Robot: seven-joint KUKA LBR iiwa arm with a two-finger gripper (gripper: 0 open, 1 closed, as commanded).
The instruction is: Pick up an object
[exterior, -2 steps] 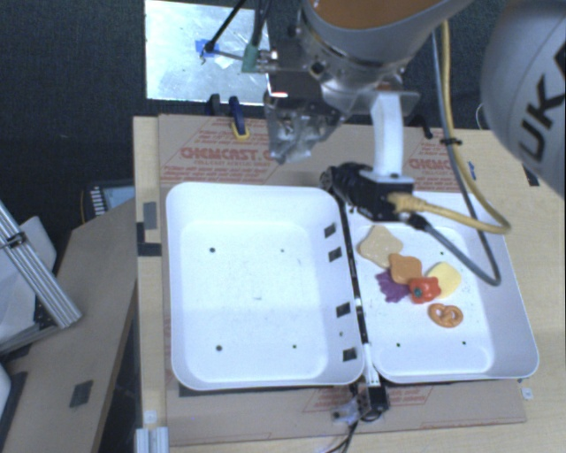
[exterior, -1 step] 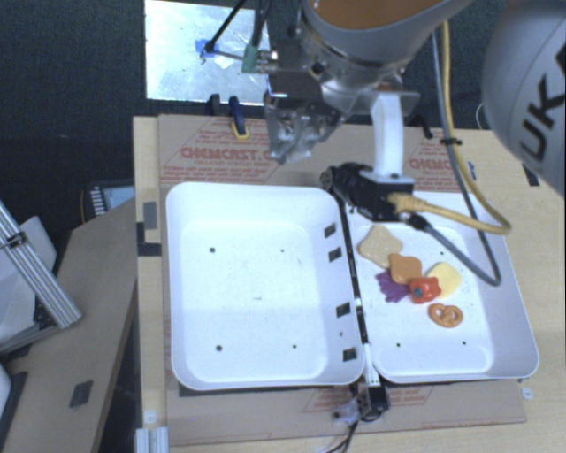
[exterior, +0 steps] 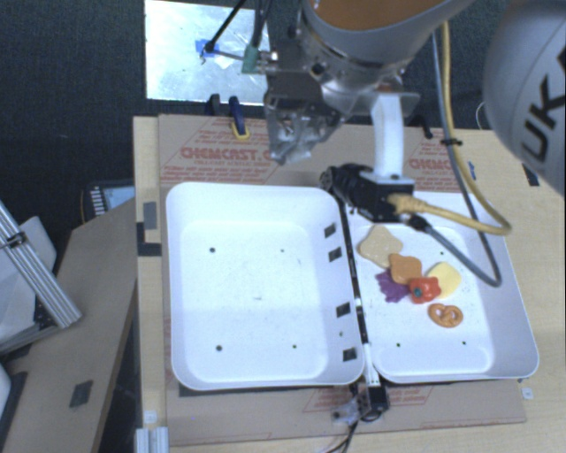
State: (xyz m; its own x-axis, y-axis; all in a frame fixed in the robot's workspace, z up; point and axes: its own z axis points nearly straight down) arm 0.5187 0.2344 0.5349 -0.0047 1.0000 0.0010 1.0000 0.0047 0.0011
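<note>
1. White plastic, shallow and round-cornered: two bins sit side by side on the bench (exterior: 212,152), a brown board with red lettering printed on it. The bins meet along one shared edge.
2. The left-hand bin (exterior: 248,296) shows a pale floor marked with a few small dark dots.
3. The right-hand bin (exterior: 447,358) holds a small cluster of toy food, all of it in the bin's far half and close to the shared edge.
4. A tan bread slice (exterior: 380,245) lies farthest back, with an orange piece (exterior: 406,266) touching its near side.
5. A purple piece (exterior: 388,285) sits just in front of those two. A red piece (exterior: 424,288) lies beside it, pressed against a yellow wedge (exterior: 447,279).
6. A pretzel (exterior: 445,314) lies nearest the front, just apart from the red piece.
7. The grey arm (exterior: 371,26), with its orange band, comes in from the upper right.
8. The pincer (exterior: 292,146) hangs over the bench just beyond the left-hand bin's far rim, well apart from the food.
9. The pincer is a blurred metallic shape from here. I cannot tell how far open it is, or whether it has hold of anything.
</note>
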